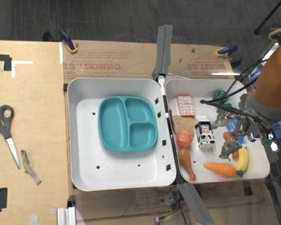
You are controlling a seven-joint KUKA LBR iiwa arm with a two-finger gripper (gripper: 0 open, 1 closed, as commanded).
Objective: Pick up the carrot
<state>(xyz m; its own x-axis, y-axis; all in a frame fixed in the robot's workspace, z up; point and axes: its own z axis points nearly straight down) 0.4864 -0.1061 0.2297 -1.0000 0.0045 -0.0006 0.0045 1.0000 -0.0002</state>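
Camera view: carrot (220, 168) lies along the right bin's (210, 184) near wall, long axis left-right, beside the banana (242, 160). Gripper (230, 147) hovers just beyond it; finger state I cannot tell, nothing visibly held.

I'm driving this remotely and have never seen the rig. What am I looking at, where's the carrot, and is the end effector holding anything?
One camera looks down at a slant on two white bins. The grey and orange arm enters from the view's right. Its end effector hangs over the right bin, just above the carrot, with nothing visibly between its fingers. Beside the carrot lies a banana; further left, a drumstick and a peach. The left bin holds a teal divided plate. Scissors lie on the bench.
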